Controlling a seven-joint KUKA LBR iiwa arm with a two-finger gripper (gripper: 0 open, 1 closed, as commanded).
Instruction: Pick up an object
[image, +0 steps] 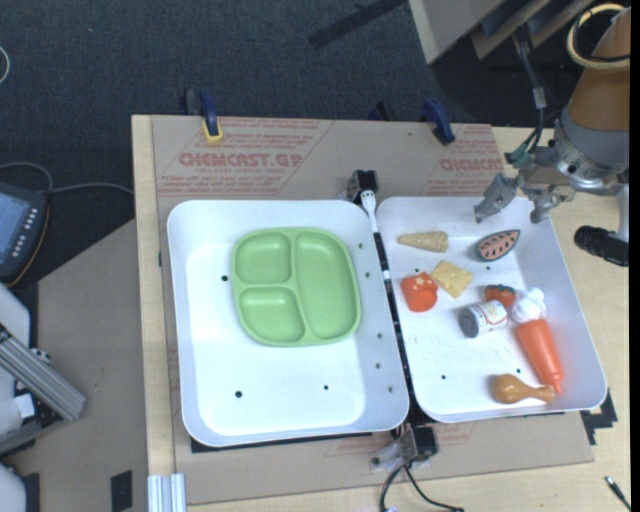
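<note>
From above the worktop, the pincer (520, 196) hangs spread open and empty, just above the steak slice (497, 244) lying at the right bin's (575, 330) far end. Likely light, stiff plastic, it is best pinched across its narrow middle.

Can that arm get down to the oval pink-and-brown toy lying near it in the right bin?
Probably yes. The tool hangs open just above the oval pink-and-brown toy, with nothing between them; the cone-shaped piece lies well aside.
</note>
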